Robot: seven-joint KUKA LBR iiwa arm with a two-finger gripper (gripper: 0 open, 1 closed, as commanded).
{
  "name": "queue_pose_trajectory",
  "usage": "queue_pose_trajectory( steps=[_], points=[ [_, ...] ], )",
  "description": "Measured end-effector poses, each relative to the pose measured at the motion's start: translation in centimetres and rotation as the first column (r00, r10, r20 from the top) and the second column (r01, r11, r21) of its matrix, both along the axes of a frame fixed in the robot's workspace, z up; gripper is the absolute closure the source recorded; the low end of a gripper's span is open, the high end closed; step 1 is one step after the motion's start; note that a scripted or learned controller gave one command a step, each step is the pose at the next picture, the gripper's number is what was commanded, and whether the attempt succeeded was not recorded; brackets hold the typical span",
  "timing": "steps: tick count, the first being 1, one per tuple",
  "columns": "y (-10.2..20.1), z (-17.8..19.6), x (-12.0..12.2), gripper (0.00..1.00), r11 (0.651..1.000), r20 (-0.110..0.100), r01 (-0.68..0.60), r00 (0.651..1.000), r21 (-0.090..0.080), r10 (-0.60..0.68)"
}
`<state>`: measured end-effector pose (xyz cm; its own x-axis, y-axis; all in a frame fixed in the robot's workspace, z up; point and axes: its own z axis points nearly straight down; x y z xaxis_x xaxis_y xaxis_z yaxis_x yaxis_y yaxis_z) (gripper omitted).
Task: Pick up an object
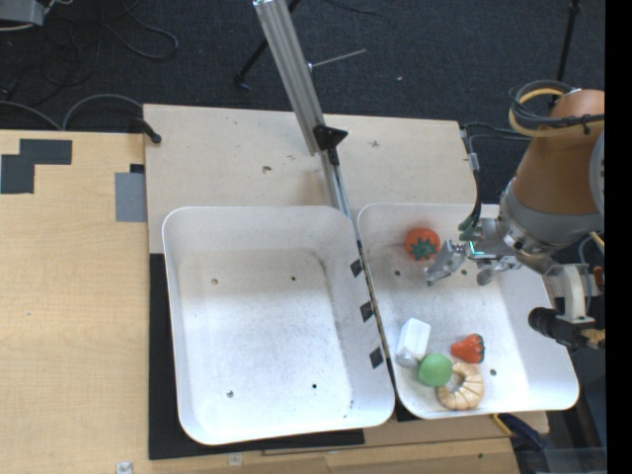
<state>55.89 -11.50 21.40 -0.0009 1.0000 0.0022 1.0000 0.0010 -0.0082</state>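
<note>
matt white plastic bins (197, 265), pale wood bench (59, 294)
</note>
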Motion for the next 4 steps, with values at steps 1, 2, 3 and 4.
queue_pose_trajectory(
  steps=[1, 2, 3, 4],
  points=[
    [-0.1, 0.2, 0.1, 0.00, 1.000, 0.005, 0.003, 1.000, -0.001, -0.003],
    [-0.5, -4.7, -0.8, 0.00, 1.000, 0.000, 0.002, 1.000, -0.001, -0.002],
    [-0.8, -10.6, -0.2, 0.00, 1.000, -0.001, 0.002, 1.000, 0.000, -0.002],
    [-0.8, -12.1, -0.1, 0.00, 1.000, 0.007, 0.003, 1.000, -0.002, -0.003]
  ],
)
